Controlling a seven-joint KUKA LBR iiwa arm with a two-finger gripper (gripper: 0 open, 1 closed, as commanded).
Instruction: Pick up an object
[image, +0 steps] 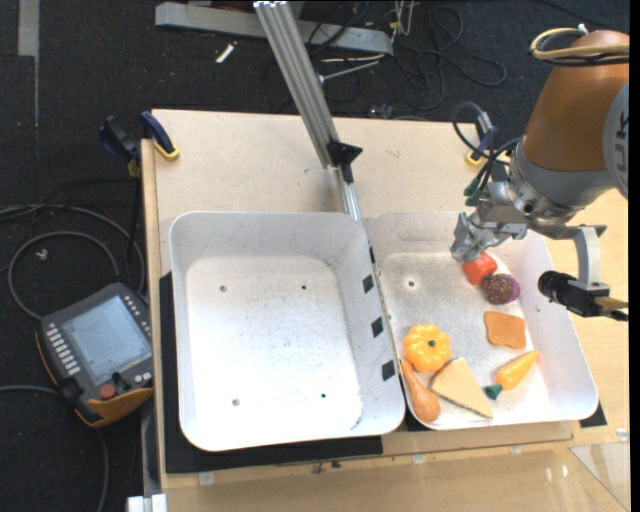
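- Camera view: gripper (474, 247) low in right bin (570, 400), at the red toy (481, 268), touching or just above it.
- Jaw state: cannot tell from this angle.
- Step, judged: descent/grasp try on the red toy; nothing seen held.
- Next: close on it, lift straight, clear of purple ball (501, 289) just beside.
- Arm reaches in from right, wrist angled down-left.

— We've got two bins on the bench (250, 150): the left bin (190, 240) beside the right bin (575, 400), rims touching.

— Everything sits in the right one. We see the gripper (476, 246) over its far side, just above a tomato (480, 268).

— Beside that, a beet (501, 289). Nearer us, a bread slice (505, 330), pepper (515, 369), pumpkin (428, 347), cheese wedge (462, 387) and carrot (421, 393).
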